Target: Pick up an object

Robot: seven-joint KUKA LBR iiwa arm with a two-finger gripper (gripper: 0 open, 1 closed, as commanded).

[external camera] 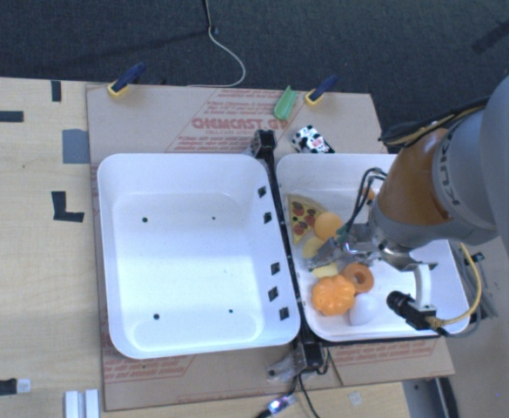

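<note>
**Gripper down in the toy pile, right bin**

Can't tell if the jaws are apart or together, since the gripper (339, 249) is buried low among the toys and the metal bits blur into what looks like a grey object under it. Nothing clearly sits between them.

Using the divider (276, 225) between the two bins as the landmark: everything sits on its right side, bunched up close to it. The pizza slice toy (301, 216) lies just beside the divider, towards the far end. A small yellow-orange ball (328, 225) touches the pizza's outer edge. Further along the divider towards the near edge there's a pale yellow piece (324, 271), then an orange pumpkin-like toy (333, 295) with a brown donut ring (358, 278) just beside it, and a white rounded object (362, 311) against the near wall of the right bin (341, 170).

The arm (428, 194) with its orange band covers most of the right bin's outer half, so open floor there is tight.

Left of the divider, the left bin (184, 251) is bare white floor all the way out to its rims.

Beyond the far end of the divider, a black-and-white cow-patterned toy (311, 140) lies on the cardboard (176, 124) outside both bins, near a green clip (284, 104).
</note>
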